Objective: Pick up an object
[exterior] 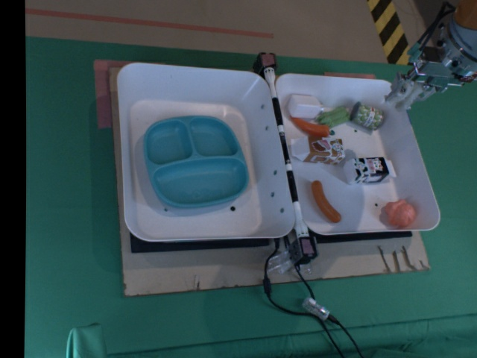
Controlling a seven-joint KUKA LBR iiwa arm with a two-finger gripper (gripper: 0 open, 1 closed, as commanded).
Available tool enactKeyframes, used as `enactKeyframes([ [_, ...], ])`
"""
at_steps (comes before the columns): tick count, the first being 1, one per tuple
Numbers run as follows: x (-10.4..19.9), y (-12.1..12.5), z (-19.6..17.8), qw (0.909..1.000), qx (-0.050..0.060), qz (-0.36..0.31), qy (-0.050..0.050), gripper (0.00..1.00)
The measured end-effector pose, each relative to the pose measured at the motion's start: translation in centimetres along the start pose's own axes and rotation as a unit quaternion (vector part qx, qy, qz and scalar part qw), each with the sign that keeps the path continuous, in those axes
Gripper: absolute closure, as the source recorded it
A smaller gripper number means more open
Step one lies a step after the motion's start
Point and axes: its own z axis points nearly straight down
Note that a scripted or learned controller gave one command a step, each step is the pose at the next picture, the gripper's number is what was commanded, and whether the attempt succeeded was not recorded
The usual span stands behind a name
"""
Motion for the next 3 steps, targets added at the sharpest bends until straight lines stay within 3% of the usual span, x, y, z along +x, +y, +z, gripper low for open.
enactKeyframes([
  [1,0.0,3.0,0.5,1.0,-0.001,-0.001,-0.001,1.0],
  [2,0.0,0.4,0.6,1.0,0.0,0.0,0.0,1.0],
  [3,0.0,0.4,0.0,1.0,-0.001,0.0,0.0,1.0],
])
